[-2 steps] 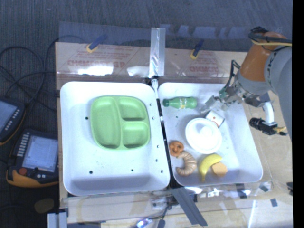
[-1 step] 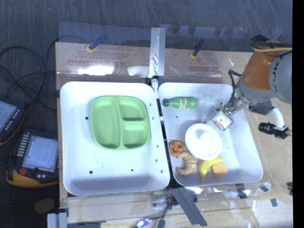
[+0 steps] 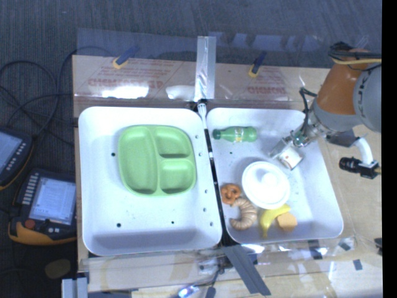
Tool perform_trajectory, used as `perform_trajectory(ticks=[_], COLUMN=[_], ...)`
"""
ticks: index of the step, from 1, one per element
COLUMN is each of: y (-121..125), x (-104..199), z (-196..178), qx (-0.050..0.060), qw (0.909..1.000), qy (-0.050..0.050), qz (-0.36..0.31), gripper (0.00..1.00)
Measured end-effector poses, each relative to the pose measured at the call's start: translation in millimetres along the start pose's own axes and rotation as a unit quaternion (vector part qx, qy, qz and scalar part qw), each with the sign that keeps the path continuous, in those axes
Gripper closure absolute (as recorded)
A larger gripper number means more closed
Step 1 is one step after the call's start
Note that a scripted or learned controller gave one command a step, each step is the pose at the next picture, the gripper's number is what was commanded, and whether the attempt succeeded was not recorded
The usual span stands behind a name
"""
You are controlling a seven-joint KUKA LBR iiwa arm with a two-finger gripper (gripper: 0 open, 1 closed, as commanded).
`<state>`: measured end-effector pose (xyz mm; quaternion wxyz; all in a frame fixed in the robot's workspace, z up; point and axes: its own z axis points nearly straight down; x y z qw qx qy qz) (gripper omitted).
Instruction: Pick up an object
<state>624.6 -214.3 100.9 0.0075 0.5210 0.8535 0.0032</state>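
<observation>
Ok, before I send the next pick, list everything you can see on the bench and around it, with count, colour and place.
Bins: 2, white, side by side on the bench.
Divided plate: 1, green, middle of the left bin.
Bottle: 1, green, lying on its side at the right bin's far left.
Round dish: 1, white, middle of the right bin.
Pretzel: 1, orange-brown, left of the dish.
Croissant: 1, tan, near edge of the right bin.
Banana: 1, yellow, beside the croissant.
Orange block: 1, right of the banana.
Handheld screens: 2, dark, on the floor at left.
Arm: 1, grey with orange band, right.
Gripper: 1, metallic, over the right bin's far right.
</observation>
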Motion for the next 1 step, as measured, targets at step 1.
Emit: perform_trajectory(ticks=[1], y=[1.3], x=[69.7], z=[-89.7], qx=[0.007], qw=[0.9982], qy=[0.004], qz=[0.059], gripper=[1.00])
